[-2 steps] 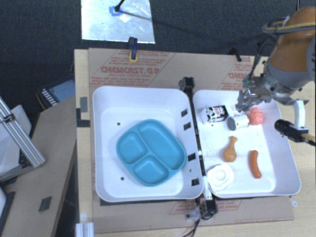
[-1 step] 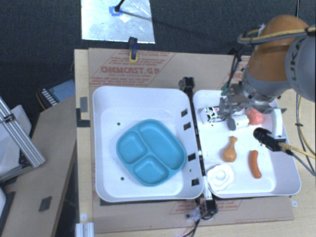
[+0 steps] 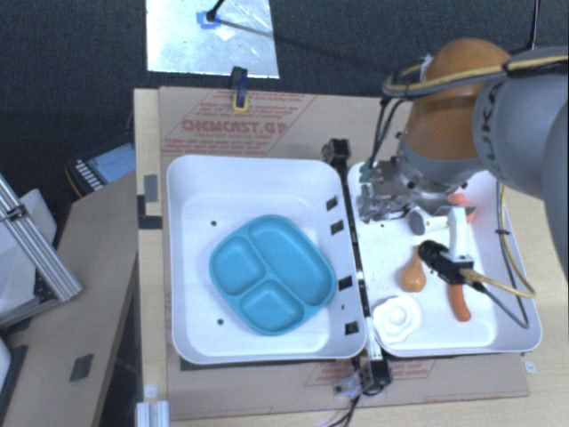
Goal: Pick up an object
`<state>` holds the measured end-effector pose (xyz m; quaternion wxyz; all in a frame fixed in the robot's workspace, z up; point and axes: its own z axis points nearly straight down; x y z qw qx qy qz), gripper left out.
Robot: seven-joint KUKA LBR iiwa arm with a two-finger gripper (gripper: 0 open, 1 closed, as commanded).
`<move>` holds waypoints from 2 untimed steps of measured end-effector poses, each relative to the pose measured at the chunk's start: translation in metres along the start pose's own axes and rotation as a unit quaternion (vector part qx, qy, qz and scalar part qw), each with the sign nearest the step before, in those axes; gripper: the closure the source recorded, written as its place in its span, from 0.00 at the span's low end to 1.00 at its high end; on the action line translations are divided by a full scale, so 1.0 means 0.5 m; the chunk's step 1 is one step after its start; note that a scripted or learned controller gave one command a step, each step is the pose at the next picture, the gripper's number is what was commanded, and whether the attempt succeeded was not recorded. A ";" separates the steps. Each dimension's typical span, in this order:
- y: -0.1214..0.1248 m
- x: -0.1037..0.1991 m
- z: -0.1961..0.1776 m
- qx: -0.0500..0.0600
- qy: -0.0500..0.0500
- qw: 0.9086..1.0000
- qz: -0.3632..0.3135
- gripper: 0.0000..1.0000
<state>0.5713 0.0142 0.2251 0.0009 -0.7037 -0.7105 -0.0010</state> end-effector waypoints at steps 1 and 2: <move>-0.027 0.086 0.005 0.000 0.000 1.000 0.000 1.00; -0.052 0.185 -0.015 -0.001 0.000 1.000 0.000 1.00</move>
